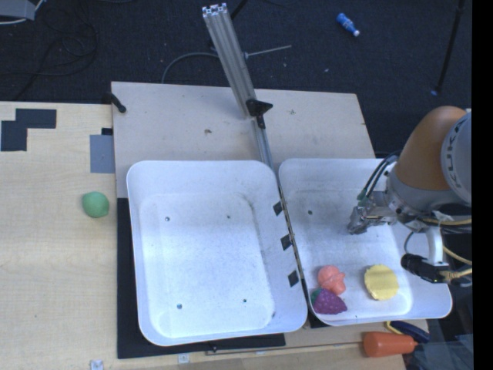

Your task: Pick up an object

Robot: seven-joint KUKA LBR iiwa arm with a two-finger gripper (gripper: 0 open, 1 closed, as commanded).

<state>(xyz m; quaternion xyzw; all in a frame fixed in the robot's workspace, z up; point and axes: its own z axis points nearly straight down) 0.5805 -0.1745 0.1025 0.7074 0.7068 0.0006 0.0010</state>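
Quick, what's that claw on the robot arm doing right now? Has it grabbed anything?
Gripper: low over the right bin, with nothing seen in its grasp; open or closed cannot be told from this view.

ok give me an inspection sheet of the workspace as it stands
surface: pale bench bearing two white bins, left bin, right bin
job's things: orange piece, purple piece and yellow piece along the right bin's near edge
clutter: green ball on the wood left of the bins; orange item below the right bin
grippers: tool over the right bin, apart from the three pieces, holding nothing seen
cables: wires at the wrist; loops on the dark floor
surroundings: metal rail; blue item on the floor
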